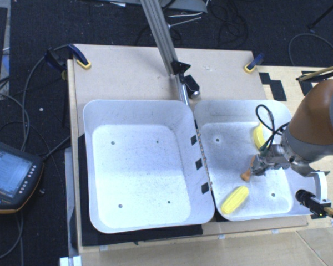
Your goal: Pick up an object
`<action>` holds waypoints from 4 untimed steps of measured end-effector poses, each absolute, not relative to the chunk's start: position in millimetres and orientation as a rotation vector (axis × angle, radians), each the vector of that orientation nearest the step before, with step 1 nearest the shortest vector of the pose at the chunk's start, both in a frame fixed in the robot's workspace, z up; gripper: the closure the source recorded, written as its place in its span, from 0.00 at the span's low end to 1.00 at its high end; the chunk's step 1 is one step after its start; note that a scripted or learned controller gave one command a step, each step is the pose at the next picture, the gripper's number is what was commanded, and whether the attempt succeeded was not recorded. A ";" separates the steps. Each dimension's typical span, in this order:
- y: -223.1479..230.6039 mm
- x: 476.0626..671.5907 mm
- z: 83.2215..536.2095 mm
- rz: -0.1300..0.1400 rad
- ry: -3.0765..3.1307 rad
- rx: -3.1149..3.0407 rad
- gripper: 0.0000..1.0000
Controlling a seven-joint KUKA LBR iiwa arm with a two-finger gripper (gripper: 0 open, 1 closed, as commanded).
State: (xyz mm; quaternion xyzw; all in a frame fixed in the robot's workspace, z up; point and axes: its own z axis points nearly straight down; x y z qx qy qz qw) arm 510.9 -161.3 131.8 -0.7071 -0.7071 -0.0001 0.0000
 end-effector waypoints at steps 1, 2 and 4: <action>-160.2 507.5 174.1 -0.002 -2.223 -2.223 1.00; -161.7 498.3 227.6 -0.004 -2.224 -2.224 1.00; -117.1 498.8 257.3 -0.001 -2.226 -2.217 1.00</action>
